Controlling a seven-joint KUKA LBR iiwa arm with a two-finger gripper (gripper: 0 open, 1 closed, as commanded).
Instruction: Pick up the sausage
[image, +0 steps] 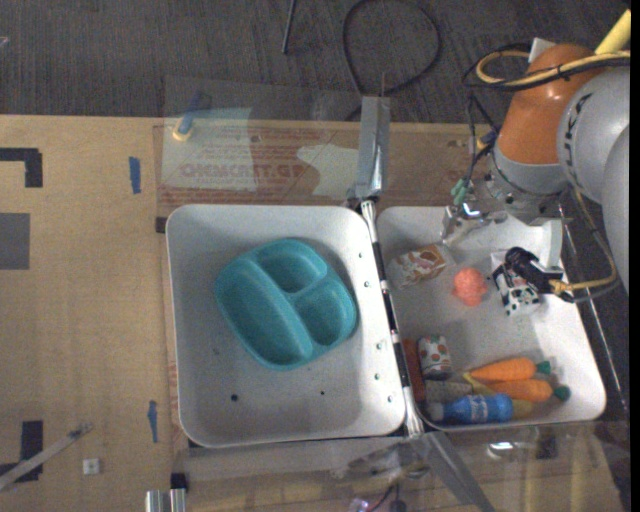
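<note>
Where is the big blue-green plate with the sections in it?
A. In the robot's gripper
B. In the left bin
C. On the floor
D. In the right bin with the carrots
B: the teal divided plate lies flat in the left bin, while the carrots sit in the right bin near its front edge.

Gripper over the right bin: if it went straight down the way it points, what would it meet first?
Probably bare floor of the right bin near its far wall. The gripper hangs just right of the pizza slice; depth is unclear, so it might clip that.
</note>
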